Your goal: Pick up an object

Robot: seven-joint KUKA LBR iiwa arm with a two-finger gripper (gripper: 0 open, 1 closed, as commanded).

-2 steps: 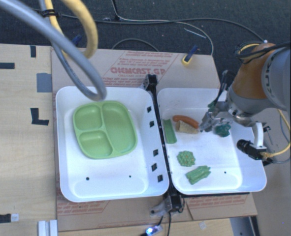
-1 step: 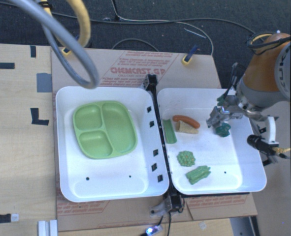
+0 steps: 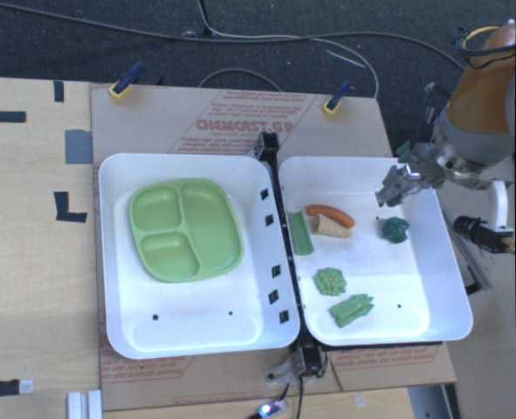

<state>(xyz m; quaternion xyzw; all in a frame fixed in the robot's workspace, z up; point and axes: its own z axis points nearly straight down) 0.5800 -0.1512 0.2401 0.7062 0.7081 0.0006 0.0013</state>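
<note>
The grey KUKA arm [image 3: 478, 120] reaches in from the right side of the camera view, its broad orange band [image 3: 489, 46] showing at the upper right, above the wrist. Below the band the grey wrist section narrows and angles down and to the left. At its end sits the small two-finger metal gripper [image 3: 390, 195], dark grey and pointing down-left, poised over the right part of the scene. A black cable runs alongside the wrist.
</note>
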